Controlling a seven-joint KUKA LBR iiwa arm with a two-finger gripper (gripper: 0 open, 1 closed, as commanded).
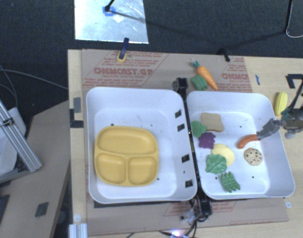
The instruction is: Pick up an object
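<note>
Two white bins sit side by side on the table [52, 133]. The left bin [136, 100] holds a yellow divided plate [126, 154], lying flat toward its near left part. The right bin [240, 103] holds the toy food: a toast slice [212, 121] near the far left, a green leafy piece [198, 129] just beside it against the left wall, a purple piece [207, 140] below that, a pale yellow lump [225, 153] near the middle with a green broccoli-like piece [216, 163] touching its near side, and another green piece [230, 181] toward the near wall. A cookie [253, 156] lies right of the yellow lump. An orange sausage [247, 141] lies just above the cookie, tilted, its right end at the pincer [267, 130]. The arm comes in over the right rim of the right bin, and the pincer tip is low, touching or very nearly touching the sausage's right end; whether it is apart or together I cannot tell, the grey tip is blurred and small. Outside the bins, a carrot [207, 75] with a green piece [199, 83] beside it lies on the cardboard beyond the right bin, and a yellow corn-like piece [281, 103] sits on the table just right of that bin, beside the arm.
</note>
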